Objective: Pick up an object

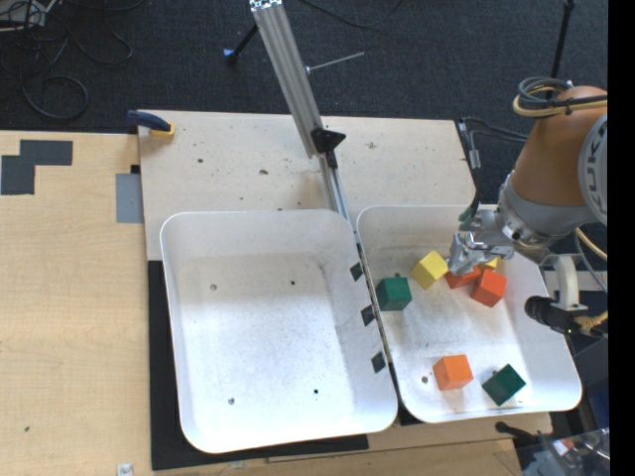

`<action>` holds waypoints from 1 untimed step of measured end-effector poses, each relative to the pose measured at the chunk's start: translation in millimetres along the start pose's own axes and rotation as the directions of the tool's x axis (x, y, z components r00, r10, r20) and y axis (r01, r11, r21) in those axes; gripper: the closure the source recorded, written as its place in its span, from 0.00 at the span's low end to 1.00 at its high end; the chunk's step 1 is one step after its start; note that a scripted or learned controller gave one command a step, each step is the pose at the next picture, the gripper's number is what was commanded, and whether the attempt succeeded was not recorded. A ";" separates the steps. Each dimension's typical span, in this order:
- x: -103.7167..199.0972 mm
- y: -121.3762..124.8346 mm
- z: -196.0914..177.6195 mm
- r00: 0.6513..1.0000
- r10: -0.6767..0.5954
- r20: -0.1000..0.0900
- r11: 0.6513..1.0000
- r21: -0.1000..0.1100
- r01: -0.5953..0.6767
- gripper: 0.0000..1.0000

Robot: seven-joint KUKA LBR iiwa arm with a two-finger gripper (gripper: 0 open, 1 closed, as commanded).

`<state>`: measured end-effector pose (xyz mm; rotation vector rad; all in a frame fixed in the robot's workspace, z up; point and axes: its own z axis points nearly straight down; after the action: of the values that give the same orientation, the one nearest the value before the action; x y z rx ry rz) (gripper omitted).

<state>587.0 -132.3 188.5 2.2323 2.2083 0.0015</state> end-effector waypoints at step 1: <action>-1.2 3.9 -63.3 1.000 -0.012 0.001 1.000 -0.003 0.012 1.00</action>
<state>590.8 -133.5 251.7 2.2174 2.2196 0.0040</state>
